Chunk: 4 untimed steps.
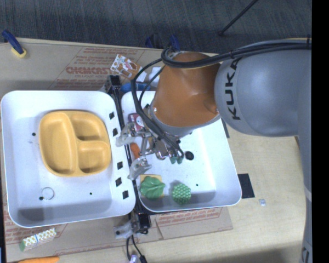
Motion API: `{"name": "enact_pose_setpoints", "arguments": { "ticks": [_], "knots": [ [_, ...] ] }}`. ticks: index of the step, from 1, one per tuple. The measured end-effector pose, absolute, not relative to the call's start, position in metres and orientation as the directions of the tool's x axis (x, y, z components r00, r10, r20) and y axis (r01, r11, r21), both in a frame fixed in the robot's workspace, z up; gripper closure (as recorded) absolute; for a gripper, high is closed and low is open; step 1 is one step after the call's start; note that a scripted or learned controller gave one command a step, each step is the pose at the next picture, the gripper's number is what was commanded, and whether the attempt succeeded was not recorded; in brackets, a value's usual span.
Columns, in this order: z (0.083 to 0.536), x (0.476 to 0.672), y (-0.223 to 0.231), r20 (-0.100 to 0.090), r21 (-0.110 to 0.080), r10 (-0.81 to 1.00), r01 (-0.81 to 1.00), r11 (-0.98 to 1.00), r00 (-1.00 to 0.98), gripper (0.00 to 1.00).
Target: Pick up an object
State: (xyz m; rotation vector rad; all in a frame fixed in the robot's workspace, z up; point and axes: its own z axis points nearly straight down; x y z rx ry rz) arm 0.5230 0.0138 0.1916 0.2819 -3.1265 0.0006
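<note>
A: Where do things stand?

B: The arm (247, 92) reaches in from the right and hangs low over the right bin (222, 171). Its jaws (162, 149) sit above the bin's left half, close to the divider between the two bins. I cannot tell how they stand; the metal there is a tangle from this angle.

A: And the things worth picking?

B: A green leafy piece (152, 187) and a green knobbly ball (181, 192) lie side by side near the bin's front wall, just in front of the jaws. A small orange piece (135, 147) peeks out beside the jaws, mostly hidden. The left bin (16, 147) carries a yellow divided tray (74, 142).

A: What could go wrong?

B: Several things, I judge. Nothing shows between the jaws, so they may close on air if they descend where they are; the green pieces lie forward of them. The leafy piece rests partly on something pale and close to the bin's corner, so a descent there could hit the wall or the divider. The ball looks round and could roll aside under a glancing touch. And the two lie near enough together that a grab at one may nudge the other.
</note>
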Motion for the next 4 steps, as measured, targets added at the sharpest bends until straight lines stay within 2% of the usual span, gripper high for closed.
{"name": "enact_pose_setpoints", "arguments": {
  "ticks": [1, 2, 3, 4],
  "knots": [
    [0.192, 0.487, 0.006, 0.003, 0.001, -0.47, -0.47, 0.882, -0.882, 0.0],
    [0.192, 0.51, 0.002, 0.0, 0.0, -0.854, -0.854, 0.52, -0.52, 0.0],
    [0.192, 0.523, 0.0, 0.0, 0.0, -0.966, -0.966, 0.258, -0.258, 0.0],
    [0.192, 0.54, -0.026, -0.001, 0.002, -0.926, -0.926, -0.378, 0.378, 0.0]
  ]
}}
